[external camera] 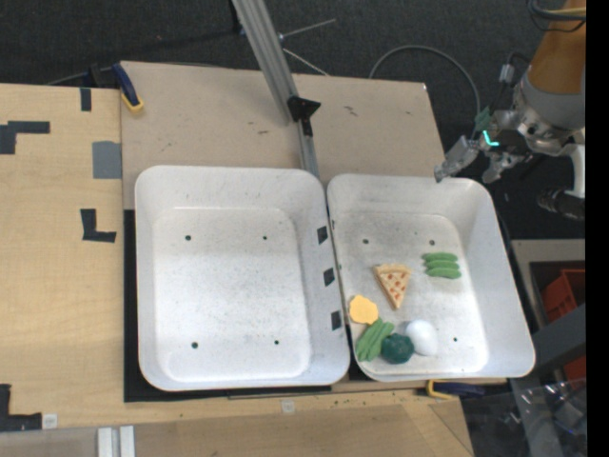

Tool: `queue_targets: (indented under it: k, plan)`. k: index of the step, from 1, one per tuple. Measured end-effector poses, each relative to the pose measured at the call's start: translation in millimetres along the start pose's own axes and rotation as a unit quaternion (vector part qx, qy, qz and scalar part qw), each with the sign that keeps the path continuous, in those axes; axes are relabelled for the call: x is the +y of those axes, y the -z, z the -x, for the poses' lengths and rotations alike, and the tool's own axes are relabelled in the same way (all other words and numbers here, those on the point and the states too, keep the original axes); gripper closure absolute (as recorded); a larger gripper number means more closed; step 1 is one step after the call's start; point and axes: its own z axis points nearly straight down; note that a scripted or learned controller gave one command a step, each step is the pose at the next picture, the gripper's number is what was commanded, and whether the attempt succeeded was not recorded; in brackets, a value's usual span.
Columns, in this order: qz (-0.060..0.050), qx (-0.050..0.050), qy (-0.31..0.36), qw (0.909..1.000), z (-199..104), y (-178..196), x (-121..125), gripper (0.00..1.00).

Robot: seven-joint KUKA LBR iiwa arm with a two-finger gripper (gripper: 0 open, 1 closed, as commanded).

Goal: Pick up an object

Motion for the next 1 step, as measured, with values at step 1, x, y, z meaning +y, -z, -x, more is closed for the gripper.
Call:
queue_targets:
  k: [1]
  plan:
    - [0.002, -0.001, 0.001, 1.0, 0.1, 3.0, 0.8, 0.0]
